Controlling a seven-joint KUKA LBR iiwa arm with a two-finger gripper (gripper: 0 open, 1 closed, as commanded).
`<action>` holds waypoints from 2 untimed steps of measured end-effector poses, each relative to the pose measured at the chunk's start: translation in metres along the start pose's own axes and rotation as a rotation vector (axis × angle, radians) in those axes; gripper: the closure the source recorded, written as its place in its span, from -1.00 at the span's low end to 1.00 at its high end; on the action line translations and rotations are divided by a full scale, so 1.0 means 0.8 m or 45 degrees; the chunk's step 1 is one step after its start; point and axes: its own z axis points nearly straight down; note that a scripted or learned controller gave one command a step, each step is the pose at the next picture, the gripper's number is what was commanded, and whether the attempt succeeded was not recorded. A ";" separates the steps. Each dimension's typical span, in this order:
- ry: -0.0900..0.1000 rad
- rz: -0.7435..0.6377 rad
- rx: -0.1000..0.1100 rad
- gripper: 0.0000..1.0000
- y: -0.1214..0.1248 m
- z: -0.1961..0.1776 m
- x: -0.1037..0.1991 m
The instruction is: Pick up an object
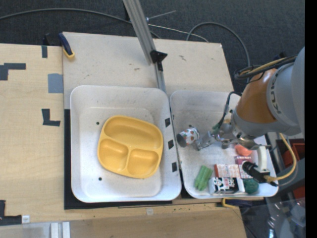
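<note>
Partly blurred, end effector (204, 143) beside small toy (187, 135) in rt bin (198, 100).

A divided plate (130, 146) lies in the left bin (79, 133); small items (225, 178) crowd the right bin (198, 100).

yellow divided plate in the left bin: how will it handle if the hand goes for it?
The plate looks like rigid moulded plastic, so probably stiff and light. It lies flat in the left bin, unlikely to roll or tip. Its low, smooth rim may slip from a two-finger pinch.
</note>
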 end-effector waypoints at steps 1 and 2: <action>0.001 0.001 -0.003 -1.00 0.000 0.001 0.000; 0.003 -0.001 -0.002 1.00 0.000 -0.012 0.001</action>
